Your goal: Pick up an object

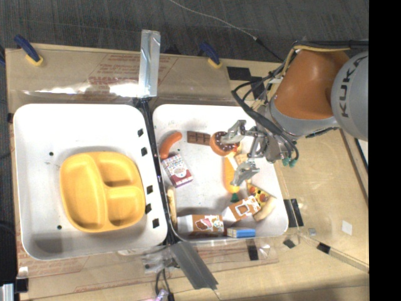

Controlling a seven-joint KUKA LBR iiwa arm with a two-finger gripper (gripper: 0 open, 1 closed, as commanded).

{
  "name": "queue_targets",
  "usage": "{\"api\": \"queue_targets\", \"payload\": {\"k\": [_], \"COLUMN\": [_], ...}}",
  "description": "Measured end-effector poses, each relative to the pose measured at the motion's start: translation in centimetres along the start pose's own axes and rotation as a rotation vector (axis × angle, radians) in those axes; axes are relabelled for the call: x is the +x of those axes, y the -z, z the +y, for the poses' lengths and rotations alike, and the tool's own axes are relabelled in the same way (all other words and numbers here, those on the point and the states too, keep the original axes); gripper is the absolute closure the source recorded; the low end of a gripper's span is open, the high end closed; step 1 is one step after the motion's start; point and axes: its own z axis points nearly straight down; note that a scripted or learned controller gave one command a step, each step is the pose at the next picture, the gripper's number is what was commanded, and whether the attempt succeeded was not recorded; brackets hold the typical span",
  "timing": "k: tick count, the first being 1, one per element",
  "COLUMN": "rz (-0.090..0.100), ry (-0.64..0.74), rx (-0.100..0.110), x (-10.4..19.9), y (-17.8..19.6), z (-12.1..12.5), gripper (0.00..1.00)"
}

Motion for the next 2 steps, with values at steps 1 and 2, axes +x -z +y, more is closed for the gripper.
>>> {"api": "queue_targets", "payload": {"k": [1,2], "rz": [-0.009,-0.003], "ry": [0.121,-0.024], "rx": [0.002,-0.002], "x": [-0.9,0.8], "y": [-10.5,-10.7], "z": [-1.0,-0.8], "gripper": [0.0,0.0]}}
